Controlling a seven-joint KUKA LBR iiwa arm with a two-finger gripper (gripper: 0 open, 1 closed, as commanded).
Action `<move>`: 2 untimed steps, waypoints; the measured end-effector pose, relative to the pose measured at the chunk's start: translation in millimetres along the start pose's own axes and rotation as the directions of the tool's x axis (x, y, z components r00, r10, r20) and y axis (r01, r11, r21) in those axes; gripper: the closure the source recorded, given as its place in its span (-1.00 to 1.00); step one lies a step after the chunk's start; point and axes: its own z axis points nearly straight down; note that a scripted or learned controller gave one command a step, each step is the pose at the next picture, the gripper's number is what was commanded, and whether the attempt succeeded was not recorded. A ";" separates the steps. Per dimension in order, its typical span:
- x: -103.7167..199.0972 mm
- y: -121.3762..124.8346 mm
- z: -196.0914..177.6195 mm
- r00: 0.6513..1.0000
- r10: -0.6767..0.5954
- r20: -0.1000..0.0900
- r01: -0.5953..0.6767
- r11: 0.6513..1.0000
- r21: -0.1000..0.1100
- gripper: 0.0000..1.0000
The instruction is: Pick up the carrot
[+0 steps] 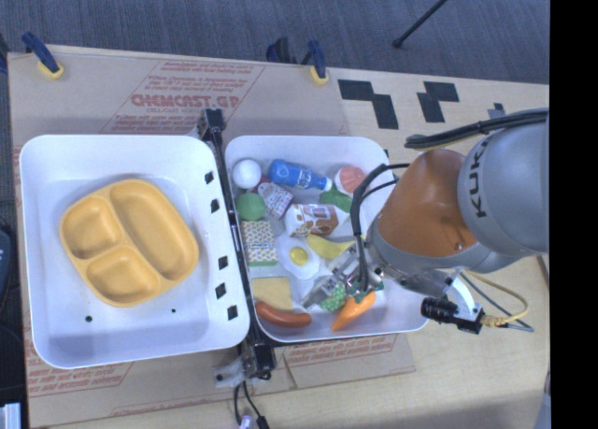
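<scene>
The small orange toy carrot [353,310], by the right white bin's [378,149] near edge, should be squeezed mid-body and lifted straight by the metal two-finger gripper [348,287], whose grip cannot be told.

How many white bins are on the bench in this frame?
2. The left bin holds a yellow divided plate; the right bin holds the carrot among other toy foods, with the gripper just above the carrot.

Gripper [348,284] sits low in right bin [392,324] touching carrot [353,309] near its front edge; yellow tray [128,240] in left bin [47,324].
</scene>
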 end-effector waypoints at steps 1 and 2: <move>8.5 7.7 -30.5 0.990 -0.141 0.002 0.141 0.990 -0.001 -1.00; 6.5 5.5 -13.0 0.966 -0.257 -0.002 0.257 0.966 0.001 -1.00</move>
